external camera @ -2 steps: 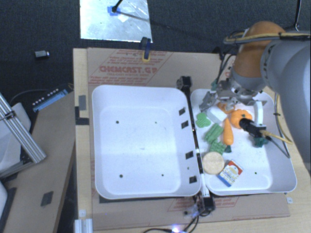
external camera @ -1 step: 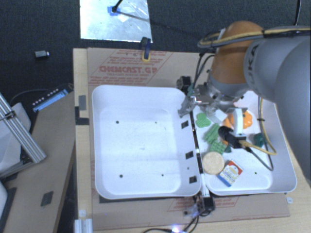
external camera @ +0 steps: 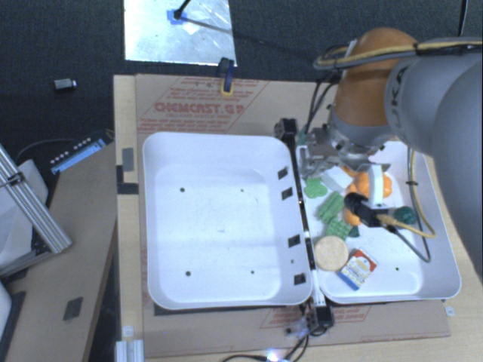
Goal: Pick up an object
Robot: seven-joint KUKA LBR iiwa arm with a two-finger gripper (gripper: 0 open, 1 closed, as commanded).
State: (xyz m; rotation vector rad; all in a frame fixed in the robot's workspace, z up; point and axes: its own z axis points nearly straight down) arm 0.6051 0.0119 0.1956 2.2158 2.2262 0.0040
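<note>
The right bin point(external camera: 430, 277) holds a loose cluster against its left wall: a pale green piece point(external camera: 315, 188), a ridged green piece point(external camera: 330, 207) just below it, an orange object point(external camera: 375, 185) to their right, and nearer the camera a round tan disc point(external camera: 330, 253) with a small red, blue and white box point(external camera: 356, 268) just beside it. The grey arm point(external camera: 438, 104) crosses the bin's far right corner and covers that part. Black clips point(external camera: 287, 194) line the shared wall between the bins. Bare white floor shows in the right bin's near right corner and across the left bin point(external camera: 219, 225). The gripper point(external camera: 326, 161) sits low at the far end of the cluster, just above the pale green piece; whether it is released or clenched cannot be told
</note>
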